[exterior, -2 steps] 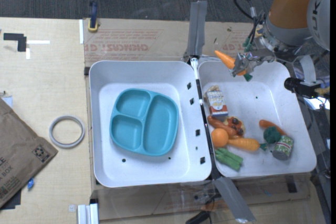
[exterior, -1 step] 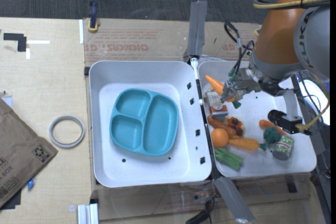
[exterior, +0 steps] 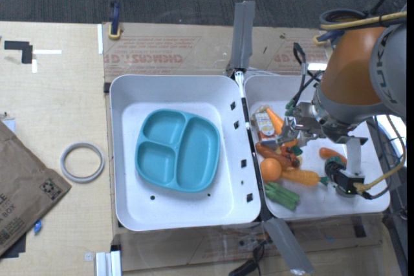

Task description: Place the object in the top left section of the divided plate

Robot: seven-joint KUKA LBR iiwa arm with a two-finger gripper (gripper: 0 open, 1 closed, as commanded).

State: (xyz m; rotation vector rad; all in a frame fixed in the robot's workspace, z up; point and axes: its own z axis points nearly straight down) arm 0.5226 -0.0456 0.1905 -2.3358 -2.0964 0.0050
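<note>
Looming largest at the right of the frame, the grey and orange arm is reaching down over the right bin [exterior: 378, 200], its claw [exterior: 292, 132] dipping into a heap of toy food: carrots [exterior: 274, 118], an orange [exterior: 270, 169], a green piece [exterior: 282, 194]. Whether the claw is gripping anything, I cannot tell. Left of centre, the blue divided plate [exterior: 177, 150] is sitting in the left bin [exterior: 123, 158]. A good pick is likely one item, lifted clear of the bin walls and released low over the plate's upper-left section.
</note>
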